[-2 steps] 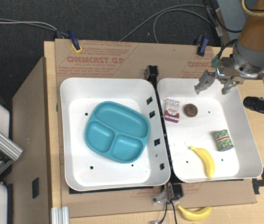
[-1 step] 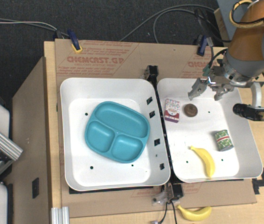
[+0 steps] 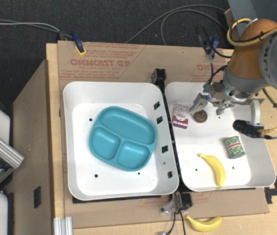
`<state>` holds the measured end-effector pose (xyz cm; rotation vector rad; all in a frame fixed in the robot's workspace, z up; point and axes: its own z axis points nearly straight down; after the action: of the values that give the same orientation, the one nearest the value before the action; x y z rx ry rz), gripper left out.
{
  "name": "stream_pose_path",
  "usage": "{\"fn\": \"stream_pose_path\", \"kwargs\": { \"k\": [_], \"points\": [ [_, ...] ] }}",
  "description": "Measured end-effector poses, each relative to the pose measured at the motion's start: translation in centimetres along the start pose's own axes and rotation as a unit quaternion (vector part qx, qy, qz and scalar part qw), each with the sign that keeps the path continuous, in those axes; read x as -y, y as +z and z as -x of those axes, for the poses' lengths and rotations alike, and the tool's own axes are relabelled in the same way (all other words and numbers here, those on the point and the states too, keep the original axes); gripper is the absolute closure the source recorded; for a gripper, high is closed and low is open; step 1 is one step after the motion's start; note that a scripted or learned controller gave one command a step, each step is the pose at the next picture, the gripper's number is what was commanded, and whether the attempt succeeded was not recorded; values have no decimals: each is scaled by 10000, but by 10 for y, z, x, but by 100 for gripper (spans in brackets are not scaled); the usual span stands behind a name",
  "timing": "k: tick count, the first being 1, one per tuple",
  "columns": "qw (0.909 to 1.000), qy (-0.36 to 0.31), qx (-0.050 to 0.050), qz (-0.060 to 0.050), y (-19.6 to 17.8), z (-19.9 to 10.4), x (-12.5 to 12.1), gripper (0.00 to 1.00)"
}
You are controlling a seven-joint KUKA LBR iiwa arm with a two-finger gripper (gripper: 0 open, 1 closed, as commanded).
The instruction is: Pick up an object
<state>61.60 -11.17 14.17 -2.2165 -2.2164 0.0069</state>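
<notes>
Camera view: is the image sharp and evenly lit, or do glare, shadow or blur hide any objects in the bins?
Camera view: lighting is even and soft, with no strong glare on the white bins; the teal tray, banana and green packet read clearly; the tool and the small brown object beside it look slightly soft, with faint shadow beneath.

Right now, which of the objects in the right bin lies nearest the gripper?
The small brown round object, right beside the gripper. The pink packet, green can and banana lie farther away.
</notes>
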Motion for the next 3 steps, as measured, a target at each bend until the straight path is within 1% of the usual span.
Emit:
{"fn": "stream_pose_path", "kwargs": {
  "k": [1, 2, 3],
  "points": [
    [10000, 4, -6, 42, 49, -1, -2, 0],
    [10000, -2, 4, 69, 35, -1, -3, 100],
    [10000, 2, 13, 67, -11, 4, 0, 100]
  ]
}}
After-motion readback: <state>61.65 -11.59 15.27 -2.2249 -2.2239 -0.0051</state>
